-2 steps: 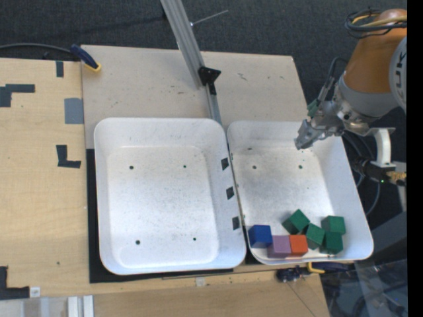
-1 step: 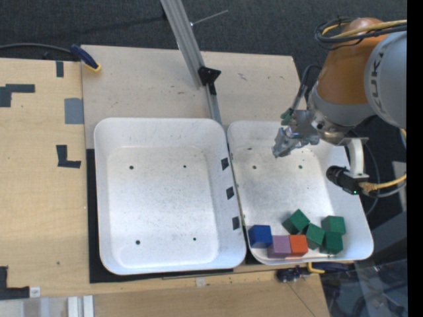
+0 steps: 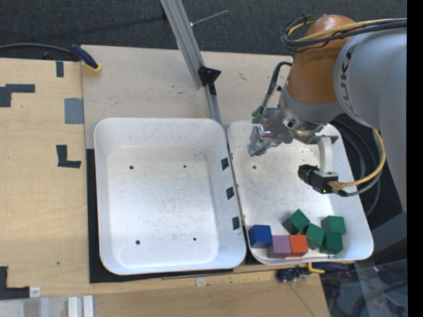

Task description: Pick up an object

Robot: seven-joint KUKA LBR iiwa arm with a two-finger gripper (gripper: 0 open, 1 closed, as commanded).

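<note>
Several small blocks lie in the near corner of the right bin: a blue block, a purple block, an orange block and green blocks. My gripper hangs over the far left part of the same bin, well away from the blocks. Nothing is seen between its fingers.
The left bin sits beside the right one, their rims meeting in the middle. A slanted metal pole rises behind the bins. Black cables run along the right bin's far side. Tape marks lie on the bench at left.
</note>
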